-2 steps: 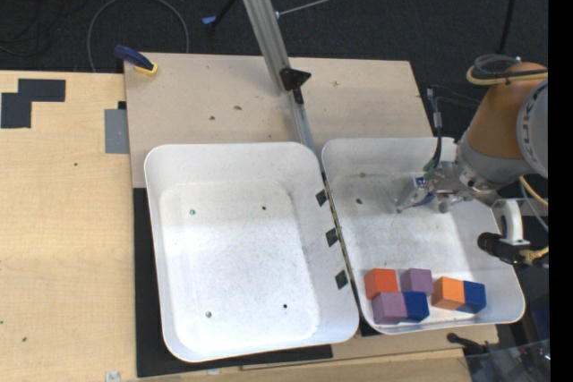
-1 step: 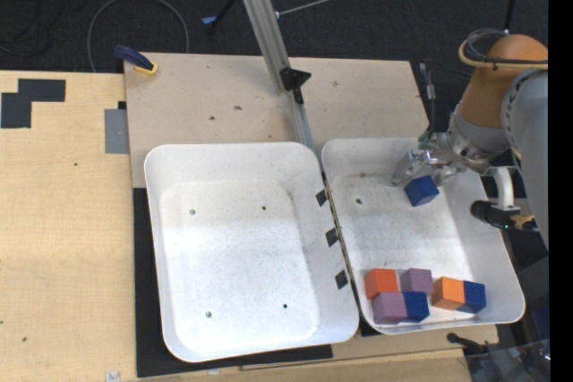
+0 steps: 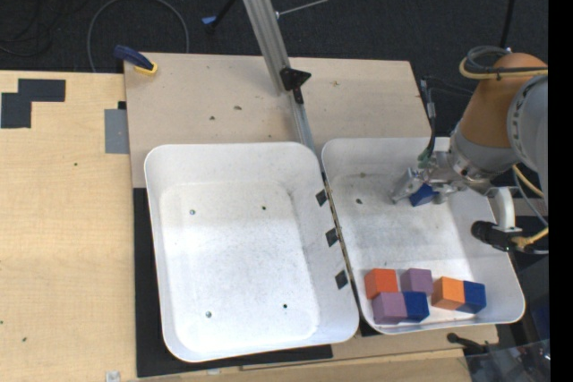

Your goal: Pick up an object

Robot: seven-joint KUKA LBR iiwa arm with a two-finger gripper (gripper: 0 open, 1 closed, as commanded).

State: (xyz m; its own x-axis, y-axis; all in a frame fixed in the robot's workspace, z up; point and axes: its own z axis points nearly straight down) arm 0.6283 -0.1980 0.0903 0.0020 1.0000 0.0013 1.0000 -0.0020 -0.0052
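the gripper [image 3: 419, 189] is low in the right bin [image 3: 376, 219], seeming to pinch a small blue block [image 3: 423, 198] at its fingertips; it should rise slowly and straight, so the block does not slip

Claw [image 3: 414, 190] fingers blurred; small blue object [image 3: 423, 198] at tips, grip unclear; arm [image 3: 501, 116] cut by right edge.

I count two white bins, the left bin [image 3: 170, 192] and the right bin [image 3: 376, 165]. In the right one I see two orange blocks [image 3: 381, 281] [image 3: 448, 292], two purple blocks [image 3: 415, 280] [image 3: 389, 308] and two blue blocks [image 3: 416, 307] [image 3: 474, 295] clustered near its front edge. A third blue block [image 3: 422, 198] sits at the gripper [image 3: 414, 189], making seven blocks.
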